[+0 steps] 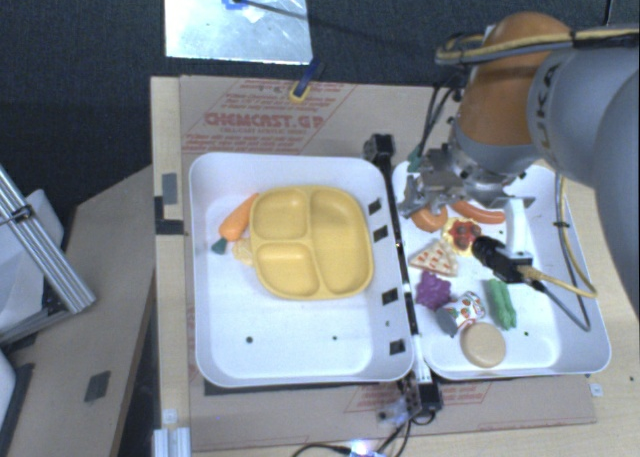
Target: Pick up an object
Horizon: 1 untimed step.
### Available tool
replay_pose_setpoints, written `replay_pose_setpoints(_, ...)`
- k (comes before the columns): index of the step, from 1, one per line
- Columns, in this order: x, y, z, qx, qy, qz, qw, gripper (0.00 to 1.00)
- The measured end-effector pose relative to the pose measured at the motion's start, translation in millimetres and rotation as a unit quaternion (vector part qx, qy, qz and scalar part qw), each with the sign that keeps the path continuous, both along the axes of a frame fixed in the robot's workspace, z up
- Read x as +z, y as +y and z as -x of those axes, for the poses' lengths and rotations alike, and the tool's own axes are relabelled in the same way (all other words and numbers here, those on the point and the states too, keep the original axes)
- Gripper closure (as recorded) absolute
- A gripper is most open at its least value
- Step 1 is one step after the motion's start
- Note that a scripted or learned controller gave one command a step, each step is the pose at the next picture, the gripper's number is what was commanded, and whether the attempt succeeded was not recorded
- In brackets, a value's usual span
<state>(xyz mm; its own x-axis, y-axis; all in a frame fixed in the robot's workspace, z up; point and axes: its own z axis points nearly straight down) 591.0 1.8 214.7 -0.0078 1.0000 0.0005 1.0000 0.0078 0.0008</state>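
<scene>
Bins: we count two white bins point(300, 365).
Plate: one yellow divided plate point(303, 242).
Gripper point(432, 197): jaw state we cannot tell.
Bench: tan point(110, 245).

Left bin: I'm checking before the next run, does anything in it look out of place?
The carrot lies on the bin floor, wedged against the yellow plate's left edge, not in a compartment. Nothing else stands out.
</scene>
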Motion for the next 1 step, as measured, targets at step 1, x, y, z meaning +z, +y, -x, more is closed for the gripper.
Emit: replay_pose_setpoints(1,18.0,52.3,-7.3,0.000,-0.001,-0.0005,1.0000,1.00)
